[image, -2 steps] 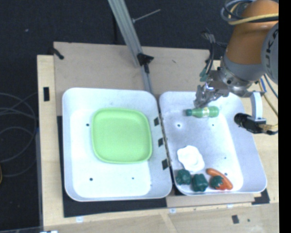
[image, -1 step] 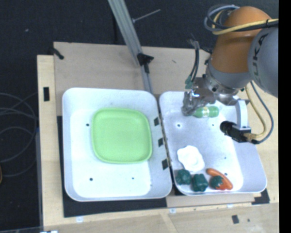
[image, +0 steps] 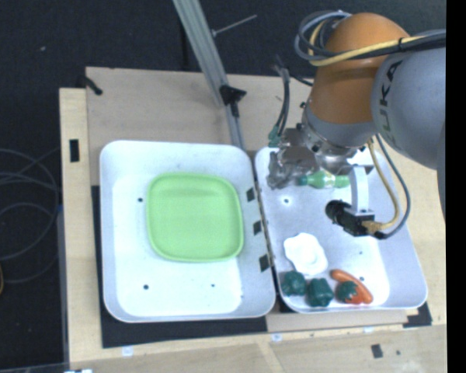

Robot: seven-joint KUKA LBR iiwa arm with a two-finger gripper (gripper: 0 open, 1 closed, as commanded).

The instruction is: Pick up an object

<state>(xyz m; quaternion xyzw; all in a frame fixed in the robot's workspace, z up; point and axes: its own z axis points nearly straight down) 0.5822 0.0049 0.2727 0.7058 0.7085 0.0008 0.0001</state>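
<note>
The tool (image: 283, 169) hangs low over the far end of the right bin (image: 396, 274); I cannot tell if it grips anything; a small green and clear thing (image: 324, 180) lies just beside it, lying sideways, toward the arm.

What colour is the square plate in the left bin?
Light green; the plate shows clearly in the overhead camera view.

Two bins sit side by side on the table (image: 171, 103). The left bin (image: 124, 286) holds a square plate (image: 194, 216) at its middle. The right bin (image: 400, 274) holds a small cup (image: 304, 252) near its front, with two blocks (image: 309, 288) and a carrot-shaped toy (image: 352, 286) along the front wall. The gripper (image: 283, 169) hangs over the right bin's rear left corner.
</note>
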